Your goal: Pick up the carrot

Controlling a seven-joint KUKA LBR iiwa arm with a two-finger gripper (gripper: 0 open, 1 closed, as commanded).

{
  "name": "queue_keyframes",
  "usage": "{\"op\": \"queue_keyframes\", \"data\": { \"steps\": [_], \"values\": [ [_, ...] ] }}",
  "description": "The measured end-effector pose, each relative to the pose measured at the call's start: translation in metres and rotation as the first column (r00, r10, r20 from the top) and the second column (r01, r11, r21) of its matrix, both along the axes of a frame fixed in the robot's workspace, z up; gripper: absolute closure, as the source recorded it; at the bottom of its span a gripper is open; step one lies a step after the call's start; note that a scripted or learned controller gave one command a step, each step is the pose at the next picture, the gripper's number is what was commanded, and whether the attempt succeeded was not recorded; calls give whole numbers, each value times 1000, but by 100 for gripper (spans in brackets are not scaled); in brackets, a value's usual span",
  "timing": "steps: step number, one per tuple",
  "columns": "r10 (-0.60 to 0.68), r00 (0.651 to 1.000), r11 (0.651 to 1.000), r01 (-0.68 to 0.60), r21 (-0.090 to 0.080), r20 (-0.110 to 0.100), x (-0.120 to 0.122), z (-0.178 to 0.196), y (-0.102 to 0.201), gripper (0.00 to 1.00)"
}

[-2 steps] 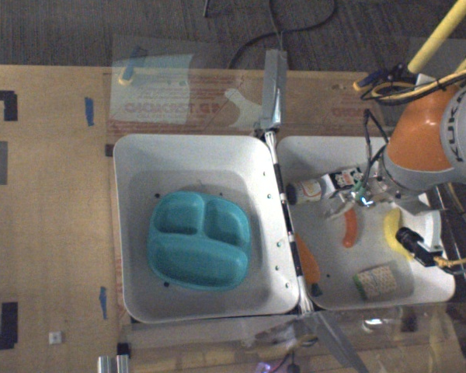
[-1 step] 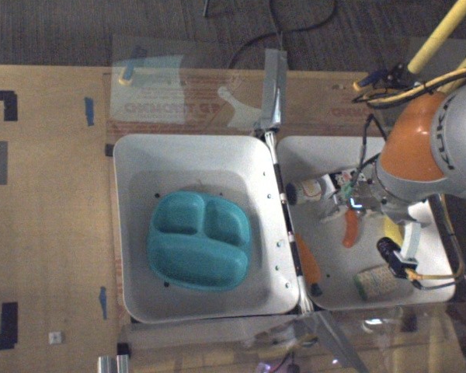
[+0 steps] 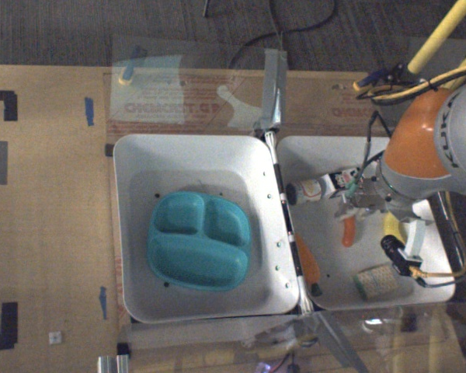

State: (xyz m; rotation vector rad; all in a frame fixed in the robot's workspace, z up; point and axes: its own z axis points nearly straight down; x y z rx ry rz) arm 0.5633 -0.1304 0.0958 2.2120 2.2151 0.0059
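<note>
Camera view | gripper (image 3: 356,207) over right bin (image 3: 326,286), finger state hard to tell | carrot (image 3: 348,231) just below it | teal tray (image 3: 199,240) in left bin (image 3: 132,208)

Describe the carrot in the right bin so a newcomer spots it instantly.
Find the right white bin, then its left wall beside the divider. The carrot lies along that wall toward the near corner: long, thin, orange with a dark tip, unlike the shorter orange piece below the end effector.
</note>
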Motion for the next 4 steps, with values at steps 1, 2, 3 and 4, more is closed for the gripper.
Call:
{"op": "queue_keyframes", "data": {
  "steps": [1,2,3,4],
  "values": [
    [-66,998,998,66,6,-15,-60,86,60,100],
    [-93,996,996,93,5,-18,-84,86,132,100],
    [-155,988,988,155,4,-15,-51,86,165,100],
    [-303,953,953,303,2,-15,-81,109,210,100]
  ]
}}
